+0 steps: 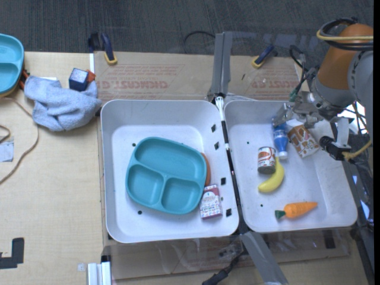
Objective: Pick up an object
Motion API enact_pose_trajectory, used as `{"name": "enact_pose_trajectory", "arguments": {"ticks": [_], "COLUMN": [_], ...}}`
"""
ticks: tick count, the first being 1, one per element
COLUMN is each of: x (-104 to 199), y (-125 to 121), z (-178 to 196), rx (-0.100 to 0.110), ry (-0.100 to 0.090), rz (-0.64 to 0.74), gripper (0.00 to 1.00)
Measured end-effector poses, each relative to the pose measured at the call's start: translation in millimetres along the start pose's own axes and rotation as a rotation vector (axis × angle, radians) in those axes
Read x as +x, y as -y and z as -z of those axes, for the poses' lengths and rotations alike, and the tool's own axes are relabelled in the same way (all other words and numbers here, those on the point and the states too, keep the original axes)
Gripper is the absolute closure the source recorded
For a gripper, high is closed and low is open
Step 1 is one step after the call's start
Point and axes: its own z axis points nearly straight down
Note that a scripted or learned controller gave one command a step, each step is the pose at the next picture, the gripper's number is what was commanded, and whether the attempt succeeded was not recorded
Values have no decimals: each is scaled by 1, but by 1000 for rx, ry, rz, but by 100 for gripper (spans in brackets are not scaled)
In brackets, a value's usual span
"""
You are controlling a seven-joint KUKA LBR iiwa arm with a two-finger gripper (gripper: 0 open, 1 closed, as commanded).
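Gripper (295, 113) sits low over the right bin's (332, 218) far end, just above one blue bottle (280, 139) and one small carton (303, 141), and whether its fingers are open or closed can't be told from here. Crowding close by: one can (266, 159) touching one banana (272, 180), with one carrot (298, 209) apart near the front. Left bin (116, 218) carries one teal divided plate (166, 175) and one small box (211, 202) at its edge.
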Motion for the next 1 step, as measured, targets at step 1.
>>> {"name": "enact_pose_trajectory", "arguments": {"ticks": [1], "x": [7], "y": [-9], "z": [0], "rx": [-2], "ry": [1], "rz": [-3], "gripper": [0]}}
